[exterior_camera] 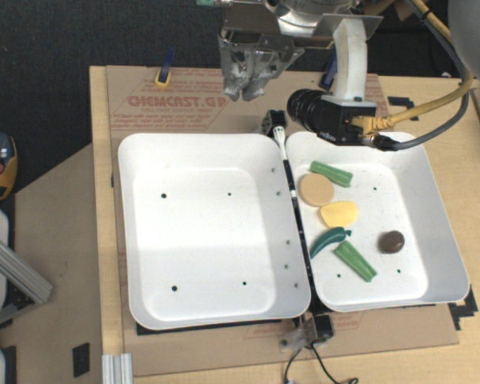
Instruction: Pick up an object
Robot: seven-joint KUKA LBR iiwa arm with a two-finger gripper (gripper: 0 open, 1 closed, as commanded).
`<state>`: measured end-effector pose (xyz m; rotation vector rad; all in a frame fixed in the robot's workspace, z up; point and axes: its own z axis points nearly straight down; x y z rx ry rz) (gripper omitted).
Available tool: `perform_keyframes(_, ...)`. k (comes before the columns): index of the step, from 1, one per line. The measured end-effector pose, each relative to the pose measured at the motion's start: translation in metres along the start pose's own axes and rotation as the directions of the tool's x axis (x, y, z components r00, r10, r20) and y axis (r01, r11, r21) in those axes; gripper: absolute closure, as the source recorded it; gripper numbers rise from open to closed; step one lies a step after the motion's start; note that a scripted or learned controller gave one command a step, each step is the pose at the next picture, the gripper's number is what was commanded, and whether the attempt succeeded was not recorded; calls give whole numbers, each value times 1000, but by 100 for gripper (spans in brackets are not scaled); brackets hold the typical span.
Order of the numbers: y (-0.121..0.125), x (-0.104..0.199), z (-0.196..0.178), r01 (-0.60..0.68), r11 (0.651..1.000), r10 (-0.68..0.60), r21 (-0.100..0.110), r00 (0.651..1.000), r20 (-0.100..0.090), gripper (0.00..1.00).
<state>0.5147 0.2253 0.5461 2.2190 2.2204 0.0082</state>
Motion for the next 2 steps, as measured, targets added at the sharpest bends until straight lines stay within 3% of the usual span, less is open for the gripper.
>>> perform_keyframes(1,0,1,-10,1,1000,-1,-3,1000,-1,100)
perform_keyframes(2,-1,-1,12,-1,1000,1,10,1000,4,100)
